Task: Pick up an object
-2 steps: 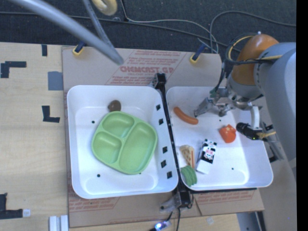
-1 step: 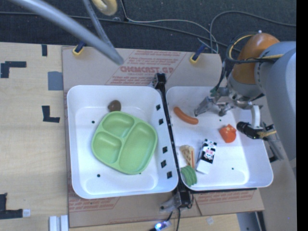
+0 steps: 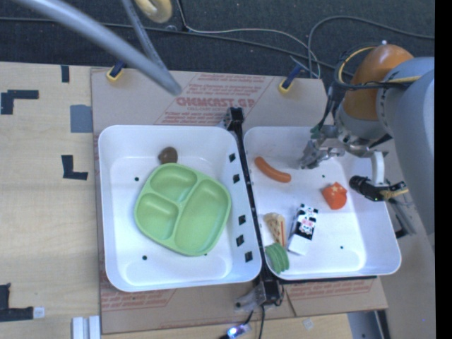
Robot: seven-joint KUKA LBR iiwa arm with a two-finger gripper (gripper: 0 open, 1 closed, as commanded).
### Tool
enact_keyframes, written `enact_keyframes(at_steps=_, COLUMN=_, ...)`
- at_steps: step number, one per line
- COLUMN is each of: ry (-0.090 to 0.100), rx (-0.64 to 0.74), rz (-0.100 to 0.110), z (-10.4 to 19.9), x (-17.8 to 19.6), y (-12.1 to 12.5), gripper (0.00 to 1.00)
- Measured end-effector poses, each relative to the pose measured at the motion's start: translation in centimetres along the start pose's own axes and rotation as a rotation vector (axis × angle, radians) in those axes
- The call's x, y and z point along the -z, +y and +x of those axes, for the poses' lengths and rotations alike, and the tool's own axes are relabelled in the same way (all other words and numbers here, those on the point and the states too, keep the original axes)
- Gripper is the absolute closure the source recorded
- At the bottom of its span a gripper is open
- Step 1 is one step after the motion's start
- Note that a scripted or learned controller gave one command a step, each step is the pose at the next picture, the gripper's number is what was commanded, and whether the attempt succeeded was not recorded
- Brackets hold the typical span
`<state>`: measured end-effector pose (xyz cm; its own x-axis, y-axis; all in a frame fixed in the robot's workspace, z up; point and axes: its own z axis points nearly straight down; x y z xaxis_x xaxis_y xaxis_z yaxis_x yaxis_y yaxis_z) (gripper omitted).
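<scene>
In the right bin (image 3: 367, 256) lie an orange sausage (image 3: 272, 169), a small red-orange pepper-like toy (image 3: 335, 195), a black-and-white carton (image 3: 304, 229), a tan wedge (image 3: 275, 226) and a green leafy piece (image 3: 277, 257). My gripper (image 3: 308, 159) hangs low over the bin's upper part, just right of the sausage and up-left of the red toy. Nothing shows between its fingers. The grey arm with its orange band (image 3: 371, 83) reaches in from the right.
The left bin (image 3: 120, 260) holds a green divided plate (image 3: 183, 208) and a small brown round piece (image 3: 168, 155) beside it. A black divider (image 3: 244, 189) separates the bins. Cables run along the back edge.
</scene>
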<state>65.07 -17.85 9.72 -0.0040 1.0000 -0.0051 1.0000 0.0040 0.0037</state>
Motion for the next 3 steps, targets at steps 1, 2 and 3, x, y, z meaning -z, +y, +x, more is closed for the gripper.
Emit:
enact_keyframes(at_steps=1, ry=0.005, rx=-0.002, rz=-0.001, z=0.3, x=4.9, y=1.1, gripper=1.0)
enact_keyframes(at_steps=2, ry=0.004, rx=-0.003, rz=-0.002, z=-0.4, x=11.1, y=1.1, gripper=1.0)
enact_keyframes(at_steps=3, ry=0.005, rx=-0.002, rz=0.0, z=-0.3, x=14.5, y=1.3, gripper=1.0)
